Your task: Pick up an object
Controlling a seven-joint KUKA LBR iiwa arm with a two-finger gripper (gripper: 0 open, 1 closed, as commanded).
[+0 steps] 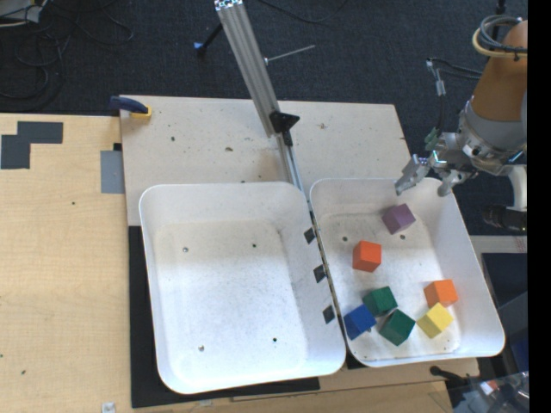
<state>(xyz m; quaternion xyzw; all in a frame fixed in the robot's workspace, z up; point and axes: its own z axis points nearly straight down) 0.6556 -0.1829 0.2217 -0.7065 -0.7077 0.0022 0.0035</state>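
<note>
Nearest the lens, along the front of the right-hand bin (482,274), sit five small blocks in a loose cluster: blue block (359,320), two green blocks (380,300) and (398,326), yellow block (436,320), and orange block (440,292).

My pincer (428,175) hangs over the far rim of that bin, its two fingers spread apart with nothing between them. Just below and in front of it lies a purple block (398,218), alone on the bin floor, well apart from the cluster. A red block (367,255) sits a little farther on, also by itself.

To do this step well, I judge the purple block the sensible target: it is closest and has open floor on every side. I should come straight down, line my fingers across two flat opposite faces, and avoid pinching it by the corners.

All the blocks look like matte, hard-edged cubes. Both bins are smooth white, shallow, with rounded corners; the left-hand bin (164,231) shows faint specks.
</note>
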